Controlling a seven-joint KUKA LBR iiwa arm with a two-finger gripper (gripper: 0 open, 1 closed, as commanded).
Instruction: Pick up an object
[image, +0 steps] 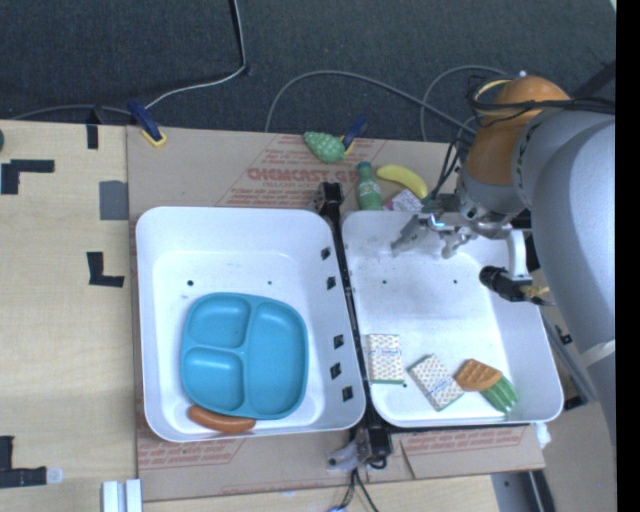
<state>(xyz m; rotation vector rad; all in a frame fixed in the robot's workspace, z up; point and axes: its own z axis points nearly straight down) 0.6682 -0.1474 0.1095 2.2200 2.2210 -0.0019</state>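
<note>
Overhead, the gripper (432, 238) hangs with fingers spread, holding nothing, above the right bin (520, 400)'s far edge.

Two white bins (150, 300), one blue plate (245, 355), one sausage (220, 420), two packets (385, 357), one carrot (485, 383), one banana (402, 179), one green bottle (368, 187).

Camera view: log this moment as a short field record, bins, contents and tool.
left bin: blue plate, sausage by its near edge
right bin: two packets, carrot, all near front
behind bins: banana, green bottle, green toy
tool: over right bin's back, nothing seen held
</note>
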